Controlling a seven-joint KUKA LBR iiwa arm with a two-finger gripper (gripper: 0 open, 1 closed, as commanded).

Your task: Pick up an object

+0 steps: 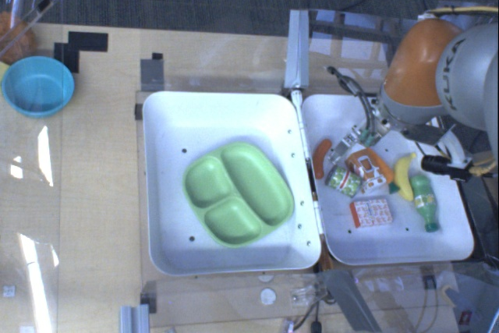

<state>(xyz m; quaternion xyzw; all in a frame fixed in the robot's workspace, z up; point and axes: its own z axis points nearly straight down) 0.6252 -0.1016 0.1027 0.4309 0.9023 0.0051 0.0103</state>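
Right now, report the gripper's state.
Gripper: low in the right bin over the pile of small items; open or shut cannot be told.

The pale wooden bench (93, 191) bears two white bins (226, 257) (405, 249) side by side and a blue bowl (37, 86).

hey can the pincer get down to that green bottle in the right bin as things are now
Probably yes. The green bottle lies at the right side of the right bin, with only the banana beside it and nothing on top. The pincer hangs over the same bin.
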